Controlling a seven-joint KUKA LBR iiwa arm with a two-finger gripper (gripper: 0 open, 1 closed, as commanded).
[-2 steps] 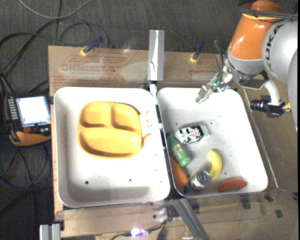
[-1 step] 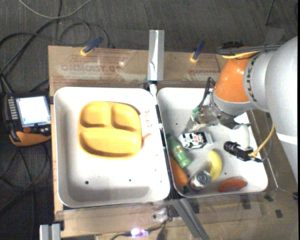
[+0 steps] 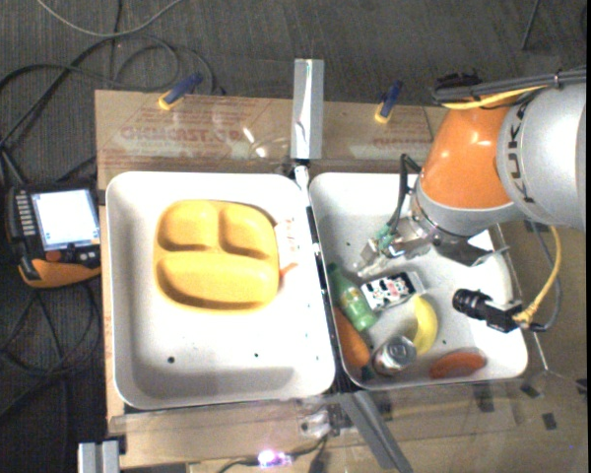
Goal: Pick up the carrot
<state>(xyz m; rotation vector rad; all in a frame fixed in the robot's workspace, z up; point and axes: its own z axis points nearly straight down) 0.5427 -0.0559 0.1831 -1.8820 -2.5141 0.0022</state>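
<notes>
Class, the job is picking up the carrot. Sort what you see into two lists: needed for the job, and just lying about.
Needed: carrot, gripper.
Lying about: yellow divided tray, green bottle, banana, can, small printed box, red-orange food piece.

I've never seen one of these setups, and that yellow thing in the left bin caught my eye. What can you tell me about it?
It is a yellow divided plate, seemingly of smooth plastic, with rounded corners and three compartments: two smaller ones along the far side and one wide one nearer the camera. It lies flat on the floor of the left bin, in its far half, nearer the right wall. Nothing sits in its compartments, and no other object touches it.
</notes>
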